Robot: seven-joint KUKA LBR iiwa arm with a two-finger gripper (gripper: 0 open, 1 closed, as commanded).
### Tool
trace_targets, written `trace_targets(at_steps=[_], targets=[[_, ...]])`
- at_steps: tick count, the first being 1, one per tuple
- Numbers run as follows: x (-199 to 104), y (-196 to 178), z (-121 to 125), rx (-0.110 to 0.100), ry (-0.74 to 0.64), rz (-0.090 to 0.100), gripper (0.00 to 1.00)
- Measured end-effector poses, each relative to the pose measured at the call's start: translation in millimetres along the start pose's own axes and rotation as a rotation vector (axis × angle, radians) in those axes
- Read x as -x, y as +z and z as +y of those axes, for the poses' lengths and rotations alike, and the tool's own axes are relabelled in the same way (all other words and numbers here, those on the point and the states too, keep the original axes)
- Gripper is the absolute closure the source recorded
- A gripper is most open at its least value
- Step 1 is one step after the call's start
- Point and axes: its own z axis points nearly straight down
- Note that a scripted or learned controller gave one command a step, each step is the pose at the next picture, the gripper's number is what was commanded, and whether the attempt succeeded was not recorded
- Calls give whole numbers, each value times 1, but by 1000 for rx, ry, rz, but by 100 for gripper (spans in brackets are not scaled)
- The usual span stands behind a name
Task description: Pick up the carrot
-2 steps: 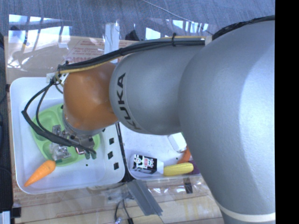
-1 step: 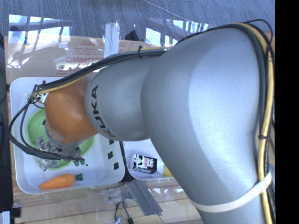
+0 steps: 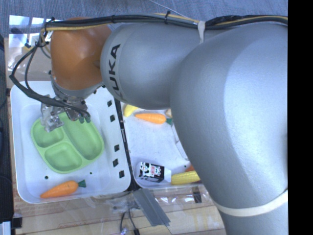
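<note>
Two white bins point(image 3: 22, 180) on a wooden bench point(image 3: 195, 214)

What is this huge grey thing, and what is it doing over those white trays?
That is a robot arm, photographed from one camera fixed above the bench; it reaches in from the right and looks huge because it is near the lens. Its gripper hangs over a green divided plate in the left bin. A carrot lies near that bin's front edge, untouched. The right bin has another carrot, a corn cob and a small black-and-white carton. I see nothing between the fingers.
</note>
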Motion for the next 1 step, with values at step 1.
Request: trace_targets(at_steps=[1], targets=[[-28, -67, -25, 0, 140, 2, 100]])
